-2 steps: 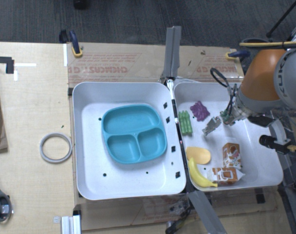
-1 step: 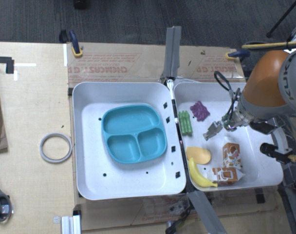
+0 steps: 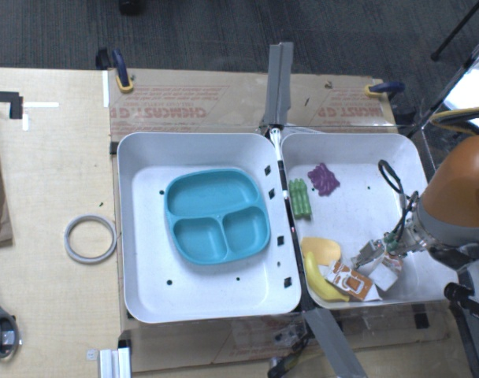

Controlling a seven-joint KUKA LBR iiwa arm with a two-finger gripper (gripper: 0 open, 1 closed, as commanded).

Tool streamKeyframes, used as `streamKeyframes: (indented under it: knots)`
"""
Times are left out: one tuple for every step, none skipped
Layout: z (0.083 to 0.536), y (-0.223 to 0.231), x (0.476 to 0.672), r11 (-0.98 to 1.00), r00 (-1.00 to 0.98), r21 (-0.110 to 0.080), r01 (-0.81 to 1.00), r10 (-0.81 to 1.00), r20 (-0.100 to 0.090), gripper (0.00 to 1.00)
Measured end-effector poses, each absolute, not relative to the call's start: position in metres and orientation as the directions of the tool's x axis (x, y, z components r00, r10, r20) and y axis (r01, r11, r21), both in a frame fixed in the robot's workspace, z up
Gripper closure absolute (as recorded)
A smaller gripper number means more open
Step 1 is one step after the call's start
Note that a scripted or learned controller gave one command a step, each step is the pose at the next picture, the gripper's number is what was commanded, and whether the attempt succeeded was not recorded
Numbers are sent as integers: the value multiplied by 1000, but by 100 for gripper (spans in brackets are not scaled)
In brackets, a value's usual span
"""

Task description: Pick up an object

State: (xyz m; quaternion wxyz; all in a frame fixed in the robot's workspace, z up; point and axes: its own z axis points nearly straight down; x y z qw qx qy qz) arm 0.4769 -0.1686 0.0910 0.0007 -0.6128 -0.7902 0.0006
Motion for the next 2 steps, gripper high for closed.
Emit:
streamKeyframes:
  knots:
    - [100, -169, 478, 245, -245, 1, 970, 970, 0, 100]
    - [91, -110, 478, 176, -176, -2, 984, 984, 1, 100]
